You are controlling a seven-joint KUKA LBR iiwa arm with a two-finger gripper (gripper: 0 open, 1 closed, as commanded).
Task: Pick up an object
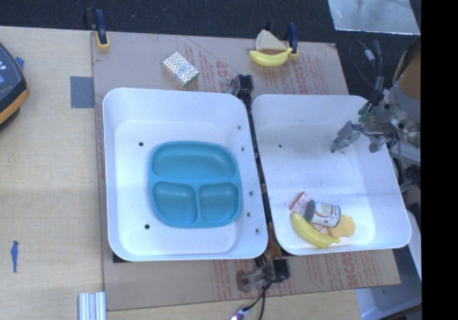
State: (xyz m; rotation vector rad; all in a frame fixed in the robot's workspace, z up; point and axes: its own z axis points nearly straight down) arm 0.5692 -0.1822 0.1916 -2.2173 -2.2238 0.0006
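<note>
In the right bin (308, 132), near its front edge, lie a yellow banana (311, 231), a small white can with a red label (320, 212) and a pale yellow piece (346, 225) beside them. My gripper (358, 136) hangs over the right bin's far right side, well behind those objects. Its fingers (343, 137) are spread and nothing sits between them. The arm comes in from the right edge.
The left bin (118, 168) holds a blue three-compartment plate (194, 184). Behind the bins, on the brown board, lie a small patterned box (179, 68) and a second banana with a sandwich wedge (271, 50). A clamp (100, 28) stands at the back left.
</note>
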